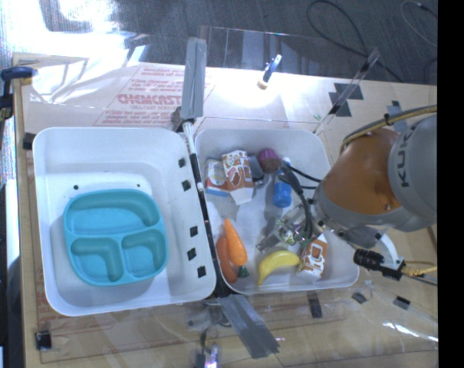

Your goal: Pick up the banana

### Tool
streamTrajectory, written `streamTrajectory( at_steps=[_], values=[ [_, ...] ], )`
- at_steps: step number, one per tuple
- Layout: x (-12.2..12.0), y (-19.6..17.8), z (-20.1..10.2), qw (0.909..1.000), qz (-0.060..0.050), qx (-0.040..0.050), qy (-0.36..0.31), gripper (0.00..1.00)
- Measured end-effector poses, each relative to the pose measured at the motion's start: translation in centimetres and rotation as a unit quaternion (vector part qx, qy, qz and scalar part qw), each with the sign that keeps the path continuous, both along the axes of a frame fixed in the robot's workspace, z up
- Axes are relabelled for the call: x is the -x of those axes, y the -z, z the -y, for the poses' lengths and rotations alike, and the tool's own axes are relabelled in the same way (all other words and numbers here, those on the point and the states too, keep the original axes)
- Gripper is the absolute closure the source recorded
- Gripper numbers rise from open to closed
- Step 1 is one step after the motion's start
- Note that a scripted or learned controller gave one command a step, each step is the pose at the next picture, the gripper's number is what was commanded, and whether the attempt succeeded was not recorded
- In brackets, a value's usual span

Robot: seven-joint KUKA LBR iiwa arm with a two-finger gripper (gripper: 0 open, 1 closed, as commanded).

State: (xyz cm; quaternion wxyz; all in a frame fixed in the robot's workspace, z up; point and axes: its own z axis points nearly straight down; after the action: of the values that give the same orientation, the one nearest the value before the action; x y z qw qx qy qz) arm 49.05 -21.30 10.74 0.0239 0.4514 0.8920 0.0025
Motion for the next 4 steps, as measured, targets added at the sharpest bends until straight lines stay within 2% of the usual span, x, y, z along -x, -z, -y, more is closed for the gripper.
streamTrajectory(
  at_steps=[2,4],
  values=[
    [0.09,0.0,0.25,0.9985,-0.002,0.0039,-0.055,0.0],
    [0.1,0.01,0.25,0.9985,-0.002,0.0037,-0.055,0.0]
  ],
)
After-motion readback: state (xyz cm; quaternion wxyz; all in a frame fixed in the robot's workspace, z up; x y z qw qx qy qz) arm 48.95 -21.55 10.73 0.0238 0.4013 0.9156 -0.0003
